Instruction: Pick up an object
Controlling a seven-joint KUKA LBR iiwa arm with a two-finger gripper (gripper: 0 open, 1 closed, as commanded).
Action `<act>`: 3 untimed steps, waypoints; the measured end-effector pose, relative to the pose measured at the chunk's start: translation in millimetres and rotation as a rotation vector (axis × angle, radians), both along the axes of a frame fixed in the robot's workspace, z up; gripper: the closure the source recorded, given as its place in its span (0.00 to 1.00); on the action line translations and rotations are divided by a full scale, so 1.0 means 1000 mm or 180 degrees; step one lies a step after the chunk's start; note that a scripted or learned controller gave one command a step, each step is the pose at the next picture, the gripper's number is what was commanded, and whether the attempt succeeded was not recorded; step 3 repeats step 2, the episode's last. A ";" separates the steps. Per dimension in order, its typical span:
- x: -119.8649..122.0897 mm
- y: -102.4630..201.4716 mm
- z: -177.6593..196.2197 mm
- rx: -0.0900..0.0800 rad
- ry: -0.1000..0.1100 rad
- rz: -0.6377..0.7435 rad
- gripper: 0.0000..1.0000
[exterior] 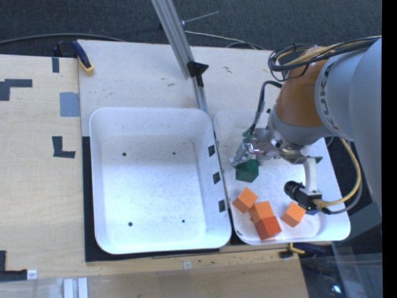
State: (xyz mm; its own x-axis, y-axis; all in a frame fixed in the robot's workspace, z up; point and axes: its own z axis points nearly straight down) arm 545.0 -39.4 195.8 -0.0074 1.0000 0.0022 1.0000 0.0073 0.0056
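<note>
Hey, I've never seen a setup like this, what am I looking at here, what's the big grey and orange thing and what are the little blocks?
One camera looks down at a slant on a bench with two shallow white bins. The grey and orange thing is a robot arm reaching in from the right. Its claw hangs low over the right bin, right at a green block; whether it grips the block is unclear. Orange blocks lie nearer the front of that bin. The left bin is beside it.

We find no readable txt, labels, brand marks or nos. anywhere. The dark tape pieces on the table at left are plain shapes, no letters. Small black tabs on the bin wall betw. bins: too small to read.
</note>
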 end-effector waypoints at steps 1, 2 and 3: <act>-0.030 0.016 0.107 -0.0006 0.0000 -0.0012 1.00; -0.034 0.116 0.030 -0.0003 0.0046 0.0004 1.00; -0.034 0.116 0.030 -0.0003 0.0046 0.0004 1.00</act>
